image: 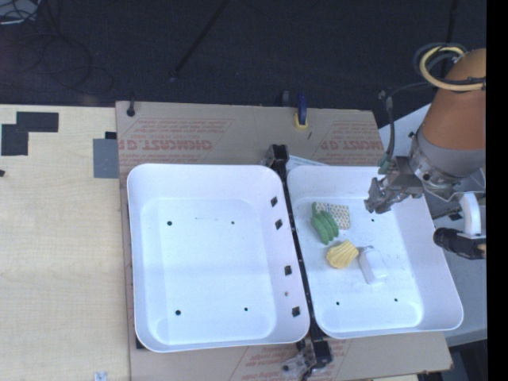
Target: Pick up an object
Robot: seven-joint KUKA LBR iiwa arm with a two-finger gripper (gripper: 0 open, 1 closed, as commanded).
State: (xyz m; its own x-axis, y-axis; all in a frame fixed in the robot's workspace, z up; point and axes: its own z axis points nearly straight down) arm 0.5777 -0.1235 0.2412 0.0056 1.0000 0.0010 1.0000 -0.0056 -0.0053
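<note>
Three small things lie together in the right bin (432, 308): a green object (324, 225) partly over a pale dotted piece (340, 213), a yellow ridged object (342, 255) just nearer, and a white block (368, 265) touching the yellow one's right side. The claw (379, 198) hangs over the bin's far right part, apart from all three (whether it is spread or closed I cannot tell), with nothing seen in it. The left bin (151, 308) sits alongside on the desk (55, 244).
</note>
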